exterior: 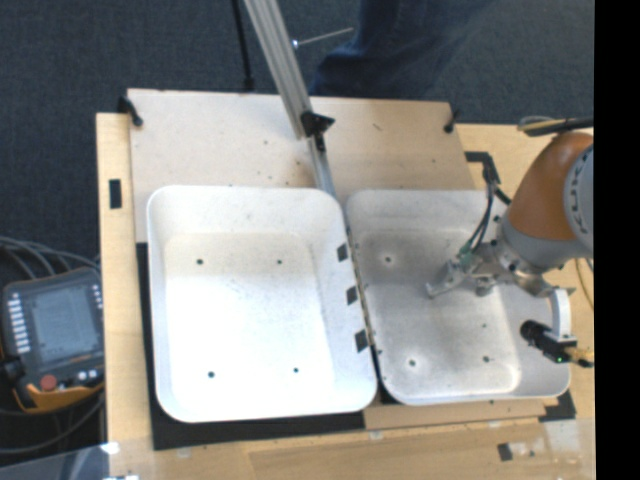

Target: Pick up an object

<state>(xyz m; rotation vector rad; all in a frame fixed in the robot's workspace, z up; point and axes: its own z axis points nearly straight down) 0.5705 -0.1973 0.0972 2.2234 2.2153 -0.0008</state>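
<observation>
Camera view: the gripper (pixel 445 284) is lowered into the right bin (pixel 400 223), near its middle, presumably to search for a pick. Jaw state cannot be told. No object is discernible there. The left bin (pixel 180 208) is untouched.

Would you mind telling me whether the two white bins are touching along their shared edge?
Touching. In the camera view, the left bin and right bin meet along the middle seam, where black clips sit and no bench shows between the rims.
</observation>
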